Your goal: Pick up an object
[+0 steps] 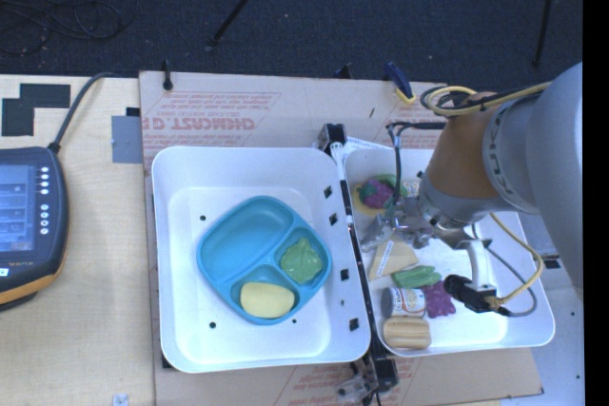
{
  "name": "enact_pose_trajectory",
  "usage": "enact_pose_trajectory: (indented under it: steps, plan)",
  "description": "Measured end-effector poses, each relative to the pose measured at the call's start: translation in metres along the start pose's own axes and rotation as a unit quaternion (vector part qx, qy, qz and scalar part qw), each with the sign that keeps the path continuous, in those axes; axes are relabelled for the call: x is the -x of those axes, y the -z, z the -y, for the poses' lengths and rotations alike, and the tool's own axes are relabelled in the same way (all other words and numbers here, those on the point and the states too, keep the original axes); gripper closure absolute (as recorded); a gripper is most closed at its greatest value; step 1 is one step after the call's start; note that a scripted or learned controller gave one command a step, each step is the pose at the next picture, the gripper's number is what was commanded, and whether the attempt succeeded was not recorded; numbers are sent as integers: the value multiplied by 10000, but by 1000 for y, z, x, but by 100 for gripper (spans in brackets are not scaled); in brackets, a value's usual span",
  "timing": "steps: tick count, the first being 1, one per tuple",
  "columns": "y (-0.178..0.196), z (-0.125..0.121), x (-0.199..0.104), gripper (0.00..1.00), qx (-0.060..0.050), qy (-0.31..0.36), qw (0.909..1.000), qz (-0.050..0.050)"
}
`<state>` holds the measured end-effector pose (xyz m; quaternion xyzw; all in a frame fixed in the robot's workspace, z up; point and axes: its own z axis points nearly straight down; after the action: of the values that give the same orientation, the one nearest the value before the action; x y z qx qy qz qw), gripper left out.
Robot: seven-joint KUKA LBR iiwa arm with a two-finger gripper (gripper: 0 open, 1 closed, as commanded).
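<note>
My gripper [388, 229] hangs low in the right bin [523, 330], near its left wall. Directly under and in front of it lies a pale cheese wedge [401, 258]. A purple grape bunch [378, 192] on a yellow piece sits just behind it. Toward the front are a green pod [416, 278], a second purple bunch [440, 299], a small can [407, 301] and a bread roll [406, 334]. Nothing can be seen held by the gripper.
The left bin [181, 204] holds a blue divided tray [228, 247] with a green leafy piece [302, 260] and a yellow lemon-like piece [266, 299]. A black cable plug [463, 290] trails from the wrist over the right bin. A tablet [24, 214] lies far left.
</note>
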<state>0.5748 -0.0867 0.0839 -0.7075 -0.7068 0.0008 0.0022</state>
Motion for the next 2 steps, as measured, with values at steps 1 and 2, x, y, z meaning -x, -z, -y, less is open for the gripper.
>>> enact_pose_trajectory:
  steps: [1, 2]
  plan:
    - [-1, -66, -2, 0, -133, -14, 9999, -14]
    - [0, -67, 7, 0, -61, 8, 10000, -18]
